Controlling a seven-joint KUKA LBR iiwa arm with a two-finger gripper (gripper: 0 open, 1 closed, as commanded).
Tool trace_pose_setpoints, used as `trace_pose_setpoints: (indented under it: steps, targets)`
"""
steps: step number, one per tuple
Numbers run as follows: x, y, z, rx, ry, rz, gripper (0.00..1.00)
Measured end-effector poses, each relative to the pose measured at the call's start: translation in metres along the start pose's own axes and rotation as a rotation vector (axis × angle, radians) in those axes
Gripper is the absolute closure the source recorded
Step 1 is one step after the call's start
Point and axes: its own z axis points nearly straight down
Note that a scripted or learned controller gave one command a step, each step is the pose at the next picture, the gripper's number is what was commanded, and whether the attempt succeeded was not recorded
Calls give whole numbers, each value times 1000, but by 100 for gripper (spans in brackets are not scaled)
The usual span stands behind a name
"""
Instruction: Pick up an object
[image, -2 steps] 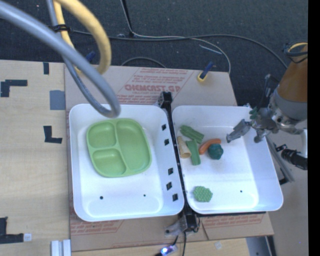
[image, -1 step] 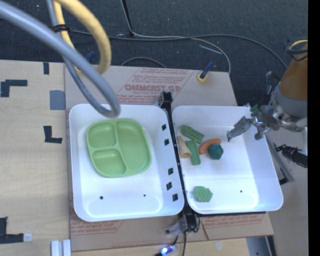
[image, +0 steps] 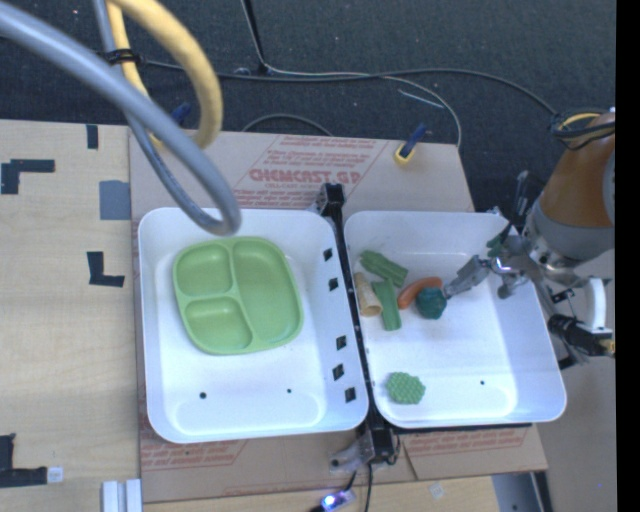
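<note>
The right bin (image: 520, 390) holds a small cluster: a teal ball (image: 431, 304), an orange piece (image: 415, 291), a long green piece (image: 384, 267), another green stick (image: 388, 310) and a tan piece (image: 368, 298). A round green knobbly object (image: 405, 387) lies alone near the bin's front. My gripper (image: 481, 284) hangs over the right side of this bin, just right of the teal ball. It is open, one fingertip (image: 452, 290) close to the ball, and nothing sits between the fingers.
The left bin (image: 160, 400) carries a light green divided plate (image: 238, 295). A black divider with clips (image: 345, 330) runs between the bins. Grey and yellow hoses (image: 170, 130) cross the upper left. The arm's grey body with its orange band (image: 580, 190) stands at the right.
</note>
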Motion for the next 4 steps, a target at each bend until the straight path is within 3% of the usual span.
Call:
trace_pose_setpoints:
  steps: [2,3,4]
  targets:
    - [4,2,86,-6,-2,-2,0]
    - [3,3,73,-10,-5,-1,100]
    - [-1,5,29,-9,-1,-1,100]
